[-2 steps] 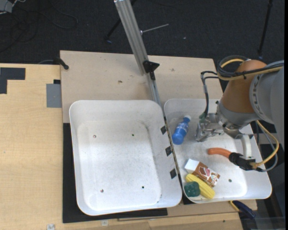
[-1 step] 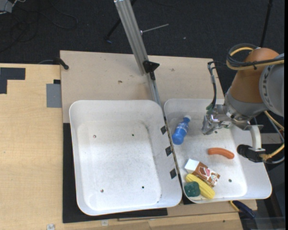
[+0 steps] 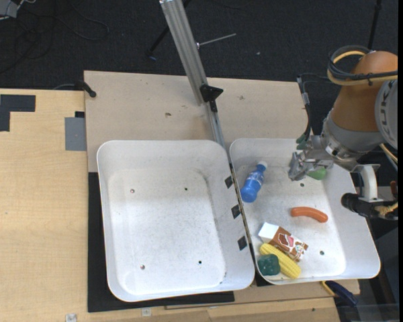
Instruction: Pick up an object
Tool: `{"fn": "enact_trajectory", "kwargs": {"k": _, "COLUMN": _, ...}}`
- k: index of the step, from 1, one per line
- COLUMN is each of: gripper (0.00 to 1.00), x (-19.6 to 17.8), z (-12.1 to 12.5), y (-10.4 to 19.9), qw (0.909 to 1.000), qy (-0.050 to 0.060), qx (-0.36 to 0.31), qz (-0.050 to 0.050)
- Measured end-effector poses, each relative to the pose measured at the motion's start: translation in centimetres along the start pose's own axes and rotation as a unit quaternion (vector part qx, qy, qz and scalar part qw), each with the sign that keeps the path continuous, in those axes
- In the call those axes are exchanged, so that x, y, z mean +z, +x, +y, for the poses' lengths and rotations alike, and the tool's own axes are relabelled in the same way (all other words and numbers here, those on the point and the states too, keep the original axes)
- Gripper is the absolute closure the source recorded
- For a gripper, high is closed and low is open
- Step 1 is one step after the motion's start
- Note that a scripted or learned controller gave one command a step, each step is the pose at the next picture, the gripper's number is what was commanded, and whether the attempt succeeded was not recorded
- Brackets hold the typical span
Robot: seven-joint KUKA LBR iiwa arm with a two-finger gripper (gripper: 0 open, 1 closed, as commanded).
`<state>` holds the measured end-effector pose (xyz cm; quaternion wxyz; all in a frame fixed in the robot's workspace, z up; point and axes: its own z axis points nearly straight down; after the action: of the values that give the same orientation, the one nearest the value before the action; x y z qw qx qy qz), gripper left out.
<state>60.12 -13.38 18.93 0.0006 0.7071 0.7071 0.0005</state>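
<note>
Matt pale wood counter [image 3: 33,200]; smooth white plastic bins [image 3: 161,220], faintly speckled; glossy blue plastic bottle [image 3: 252,182]; ribbed bare metal rail [image 3: 188,52].

Robot lab: arm [image 3: 363,99] over white bins [image 3: 114,180], alu strut [image 3: 188,52], cables.

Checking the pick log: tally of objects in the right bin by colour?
Blue: 1, bottle
Orange: 1, sausage
Yellow: 1, corn
Green: 2, one by the corn, one at the gripper
White and brown: 1, carton
Total: 6
</note>
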Motion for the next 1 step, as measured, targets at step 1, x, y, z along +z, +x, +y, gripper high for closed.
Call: {"fn": "enact_trajectory", "kwargs": {"k": 1, "gripper": 1.00, "x": -6.30, "z": 0.45, "y": -0.14, "qw": 1.0000, "qy": -0.001, "qx": 0.000, "qz": 0.000}}
